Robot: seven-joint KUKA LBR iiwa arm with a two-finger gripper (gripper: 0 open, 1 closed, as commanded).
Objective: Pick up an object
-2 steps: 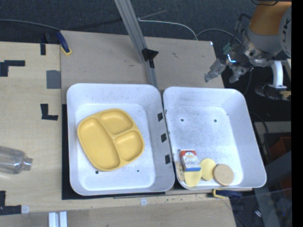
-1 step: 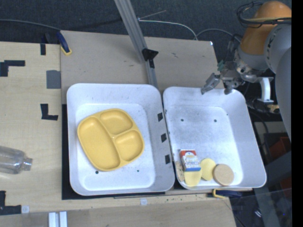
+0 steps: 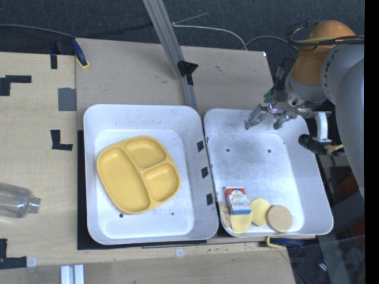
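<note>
My gripper (image 3: 267,120) hangs over the far edge of the right bin (image 3: 260,158), fingers spread apart and open with nothing between them. At the near edge of that bin lie a small red and white carton (image 3: 237,199), a yellow piece (image 3: 249,215) and a tan round disc (image 3: 279,218), packed close together. A yellow divided plate (image 3: 138,173) with three compartments rests in the left bin (image 3: 98,123). The gripper is well away from all of these objects.
A slanted metal post (image 3: 167,34) rises behind the bins. A clear plastic bottle (image 3: 16,201) lies on the bench at the far left. The arm's orange band (image 3: 311,64) and grey body crowd the right side.
</note>
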